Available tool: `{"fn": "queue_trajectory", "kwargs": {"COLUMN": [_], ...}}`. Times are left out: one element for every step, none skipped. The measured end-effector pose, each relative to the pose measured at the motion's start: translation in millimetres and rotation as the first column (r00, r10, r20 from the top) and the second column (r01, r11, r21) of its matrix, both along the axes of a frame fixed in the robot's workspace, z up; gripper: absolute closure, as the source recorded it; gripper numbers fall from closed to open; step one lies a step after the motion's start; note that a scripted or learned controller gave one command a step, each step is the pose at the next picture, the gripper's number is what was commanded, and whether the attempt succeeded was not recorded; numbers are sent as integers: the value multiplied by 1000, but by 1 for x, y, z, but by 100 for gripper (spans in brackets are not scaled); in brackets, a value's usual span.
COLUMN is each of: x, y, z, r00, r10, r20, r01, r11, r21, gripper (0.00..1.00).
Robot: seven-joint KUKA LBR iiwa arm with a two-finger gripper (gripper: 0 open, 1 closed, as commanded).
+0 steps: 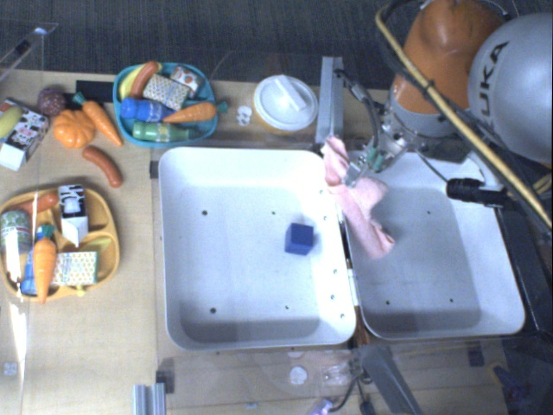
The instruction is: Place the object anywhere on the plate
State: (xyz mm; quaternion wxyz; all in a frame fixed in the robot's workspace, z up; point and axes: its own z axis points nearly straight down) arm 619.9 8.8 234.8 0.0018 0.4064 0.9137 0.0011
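Bench with two white bins side by side. Claw (363,164) sits over their divider, pinching the top of a pink cloth (365,213). Cloth hangs down from it, long axis running near-right into right bin (449,309). Blue cube (300,238) lies left in left bin (216,318). No plate I can pick out.

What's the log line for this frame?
gripper: on pink cloth, at divider | blue cube: left bin | placement: not done
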Motion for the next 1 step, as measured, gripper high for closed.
{"fn": "queue_trajectory", "kwargs": {"x": [-23], "y": [46], "z": [9], "r00": [920], "r10": [393], "r20": [0], "r01": [-393], "r11": [920], "r21": [-1], "gripper": [100]}}
